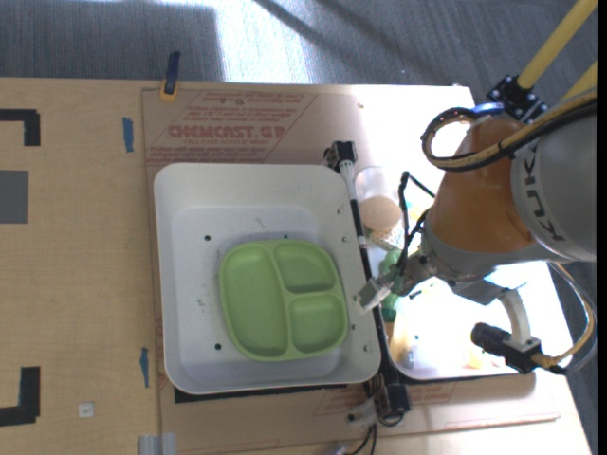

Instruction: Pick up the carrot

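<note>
Pincer (384,287) sits over the divide between the two bins. Left bin (180,254) lies to its left on the table (76,254), with a divided plate (282,299) inside. Right bin (455,370) lies to its right, under the arm (493,197).

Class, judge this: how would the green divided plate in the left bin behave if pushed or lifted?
The green plate lies flat in the left bin, so it would probably slide rather than tip or roll. Its moulded compartments and raised rim suggest stiff, fairly light plastic, though that is a guess.
</note>
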Tool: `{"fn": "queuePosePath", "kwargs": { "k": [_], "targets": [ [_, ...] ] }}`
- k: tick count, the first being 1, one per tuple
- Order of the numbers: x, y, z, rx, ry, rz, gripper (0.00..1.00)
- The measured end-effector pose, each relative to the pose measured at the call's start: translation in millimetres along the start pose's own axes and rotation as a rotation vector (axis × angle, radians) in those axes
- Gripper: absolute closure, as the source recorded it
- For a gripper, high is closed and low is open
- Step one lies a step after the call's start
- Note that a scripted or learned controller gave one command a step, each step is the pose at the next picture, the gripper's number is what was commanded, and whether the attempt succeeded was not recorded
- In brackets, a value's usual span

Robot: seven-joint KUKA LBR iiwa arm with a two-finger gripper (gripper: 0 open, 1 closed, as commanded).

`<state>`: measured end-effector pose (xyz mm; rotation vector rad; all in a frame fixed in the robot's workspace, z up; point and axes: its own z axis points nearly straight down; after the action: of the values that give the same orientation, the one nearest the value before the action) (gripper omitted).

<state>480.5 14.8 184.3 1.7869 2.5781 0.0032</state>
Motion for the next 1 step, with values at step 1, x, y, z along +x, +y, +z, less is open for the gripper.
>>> {"fn": "queuePosePath", "kwargs": {
  "k": [1],
  "targets": [
    [-85.7, -32.8, -0.3, 0.003, 0.000, -0.284, 0.00]
  ]
}}
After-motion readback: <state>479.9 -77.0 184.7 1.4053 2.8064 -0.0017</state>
